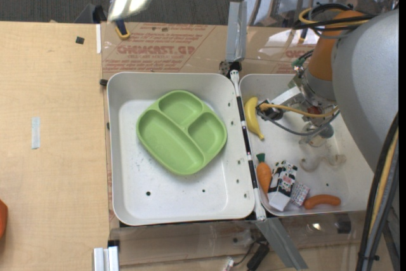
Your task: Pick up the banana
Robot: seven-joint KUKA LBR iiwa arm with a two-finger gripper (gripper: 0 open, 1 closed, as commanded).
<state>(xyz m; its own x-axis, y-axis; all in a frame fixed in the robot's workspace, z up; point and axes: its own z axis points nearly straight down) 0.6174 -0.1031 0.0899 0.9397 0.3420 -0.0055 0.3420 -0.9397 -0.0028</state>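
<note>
Light wood bench carries two shallow white bins side by side: left bin, right bin, touching along a shared edge. Behind the bins a brown printed cardboard sheet lies flat on the bench. Small clear strip on bare wood well left of the bins, tiny black piece near the back edge.

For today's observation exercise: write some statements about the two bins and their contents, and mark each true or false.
1. The banana lies in the right bin. True.
2. The green plate sits in the right bin. False: it is in the left bin.
3. The green plate has three compartments. True.
4. The carrot rests on the green plate. False: it lies in the right bin, below the banana in the picture.
5. The banana lies near the right bin's left wall. True.
</note>
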